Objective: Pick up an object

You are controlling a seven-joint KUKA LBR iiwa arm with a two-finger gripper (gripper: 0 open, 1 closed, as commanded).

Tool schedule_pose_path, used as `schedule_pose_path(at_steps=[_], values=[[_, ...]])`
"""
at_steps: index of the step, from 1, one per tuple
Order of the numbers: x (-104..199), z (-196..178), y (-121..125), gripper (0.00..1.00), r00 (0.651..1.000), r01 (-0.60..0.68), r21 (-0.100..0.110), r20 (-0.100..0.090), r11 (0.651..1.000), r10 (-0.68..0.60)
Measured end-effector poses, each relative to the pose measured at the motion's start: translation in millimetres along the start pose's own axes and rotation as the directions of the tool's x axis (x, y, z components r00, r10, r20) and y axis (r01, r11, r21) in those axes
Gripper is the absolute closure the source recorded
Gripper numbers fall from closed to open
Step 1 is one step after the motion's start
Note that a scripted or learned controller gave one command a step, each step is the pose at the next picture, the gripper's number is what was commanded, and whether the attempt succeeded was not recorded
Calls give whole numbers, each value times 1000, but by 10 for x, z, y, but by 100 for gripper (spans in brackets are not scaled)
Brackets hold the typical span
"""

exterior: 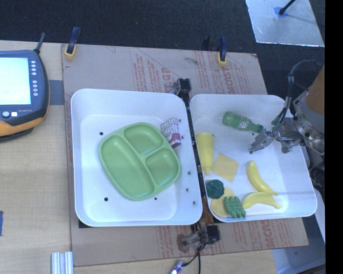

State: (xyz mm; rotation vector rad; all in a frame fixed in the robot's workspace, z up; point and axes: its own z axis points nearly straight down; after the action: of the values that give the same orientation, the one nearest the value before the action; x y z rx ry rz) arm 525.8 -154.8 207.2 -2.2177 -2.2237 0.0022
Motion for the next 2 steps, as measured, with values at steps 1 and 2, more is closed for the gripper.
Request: schedule_pose_path(at_steps=[1, 2], values=[[-128, 763, -143, 0, 1000, 3, 4, -1, 1000, -3], [647, 151, 394, 0, 1000, 3, 1, -1, 1000, -3]])
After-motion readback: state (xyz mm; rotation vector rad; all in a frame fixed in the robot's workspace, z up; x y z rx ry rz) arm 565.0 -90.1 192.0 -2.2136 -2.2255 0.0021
